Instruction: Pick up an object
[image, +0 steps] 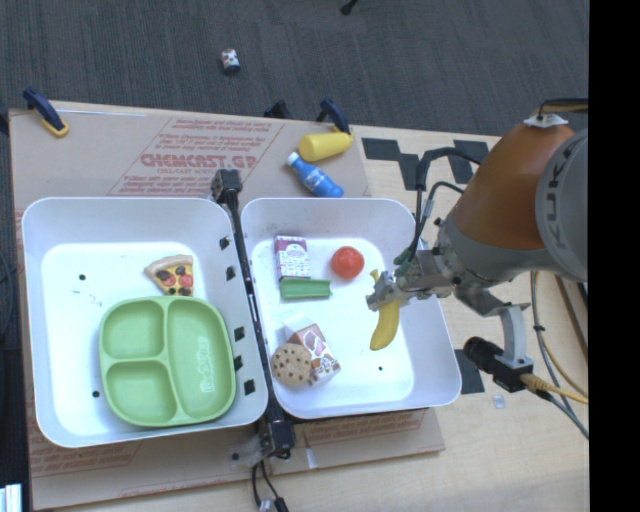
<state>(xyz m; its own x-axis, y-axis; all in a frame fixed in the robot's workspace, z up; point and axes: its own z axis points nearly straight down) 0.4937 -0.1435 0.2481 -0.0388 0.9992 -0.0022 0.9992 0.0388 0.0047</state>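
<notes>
The right bin (425, 375) holds a yellow banana (384, 327) near its right wall, a red tomato (347, 262), a green cucumber stick (305, 289), a small pink carton (291, 256), a second carton (316, 350) and a cookie (290, 366). My gripper (385, 293) hangs over the banana's upper end, reaching in from the right. The arm's grey wrist and orange band (505, 200) cover the bin's right edge.
The left bin (40, 250) carries a green divided plate (165, 360) and a pizza slice toy (172, 274). Behind the bins on the cardboard lie a yellow bottle (324, 146) and a blue bottle (315, 176). Cables run at the right.
</notes>
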